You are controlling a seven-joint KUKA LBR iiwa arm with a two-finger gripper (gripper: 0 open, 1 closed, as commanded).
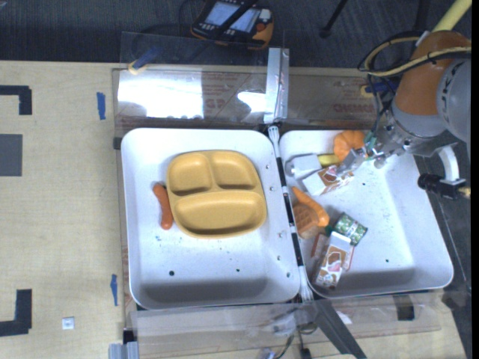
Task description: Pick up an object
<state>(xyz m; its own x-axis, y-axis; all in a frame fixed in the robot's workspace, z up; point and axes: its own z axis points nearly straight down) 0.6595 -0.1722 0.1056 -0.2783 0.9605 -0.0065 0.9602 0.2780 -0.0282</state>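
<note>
The arm [430, 88] reaches in from 3 o'clock and bends down over the right bin [419, 268], its gripper [358, 158] low in that bin's far-left part, at about 10 o'clock from the bin's middle. Whether the gripper is spread or pressed together I cannot tell — the tips blur into the clutter beneath them.

Just beside the tips lie a small brown-and-white packet [330, 178], a yellow piece [328, 158] and an orange round thing [346, 142]; nothing is clearly pinched. Toward 7 o'clock from the gripper an orange crumpled object [308, 209] rests against the divider. Farther toward 6 o'clock a green-and-white carton [347, 230] touches a brown-and-white box [334, 261].

The left bin [142, 275] holds a yellow compartment tray [215, 193] — three sections, lying flat — with an orange carrot-like stick [163, 205] touching its 9 o'clock edge.
</note>
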